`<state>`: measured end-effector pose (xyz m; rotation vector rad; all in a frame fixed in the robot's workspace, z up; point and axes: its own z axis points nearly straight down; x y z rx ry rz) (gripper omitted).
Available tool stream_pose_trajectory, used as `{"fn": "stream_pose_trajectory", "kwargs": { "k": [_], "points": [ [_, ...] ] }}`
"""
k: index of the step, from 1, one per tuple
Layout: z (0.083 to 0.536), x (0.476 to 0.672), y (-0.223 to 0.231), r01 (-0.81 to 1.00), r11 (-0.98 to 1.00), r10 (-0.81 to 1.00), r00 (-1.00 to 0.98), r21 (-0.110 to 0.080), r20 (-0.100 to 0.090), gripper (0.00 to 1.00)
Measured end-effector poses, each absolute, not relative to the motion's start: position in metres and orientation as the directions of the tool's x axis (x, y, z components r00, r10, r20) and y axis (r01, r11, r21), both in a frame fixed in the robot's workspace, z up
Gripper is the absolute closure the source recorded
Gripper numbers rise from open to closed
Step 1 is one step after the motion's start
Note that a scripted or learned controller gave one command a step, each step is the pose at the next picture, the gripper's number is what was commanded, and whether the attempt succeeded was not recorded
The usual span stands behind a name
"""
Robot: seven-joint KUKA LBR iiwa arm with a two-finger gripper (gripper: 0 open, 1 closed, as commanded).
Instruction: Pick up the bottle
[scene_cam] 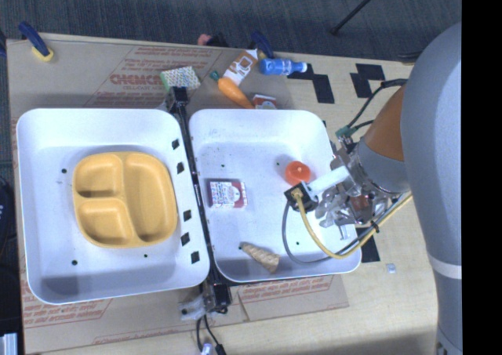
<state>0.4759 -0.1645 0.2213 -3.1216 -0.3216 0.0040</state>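
Bottle (281, 67) outside, beyond right bin (259, 115) far rim | gripper (339, 214) over its right rim, open-or-closed unreadable | risk: grabs red ball (296, 171) instead

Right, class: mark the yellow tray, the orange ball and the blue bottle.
yellow tray (149, 201): camera view, its larger compartment
orange ball (297, 171): camera view, its centre
blue bottle (276, 67): camera view, its body

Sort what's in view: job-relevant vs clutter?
Job: blue bottle, on the bench behind the right bin; end effector, over that bin.
Lying about: yellow tray, red packet, orange ball, tan cone, green sponge.
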Motion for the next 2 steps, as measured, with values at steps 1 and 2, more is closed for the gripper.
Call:
{"fn": "stream_pose_trajectory", "kwargs": {
  "k": [1, 2],
  "points": [
    [0.2338, 0.4764, -0.1543, 0.206, -0.978, 0.207, 0.978, -0.004, -0.002, 1.0],
    [0.2339, 0.476, -0.1636, 0.204, -0.979, 0.204, 0.979, -0.003, -0.002, 1.0]
  ]
}}
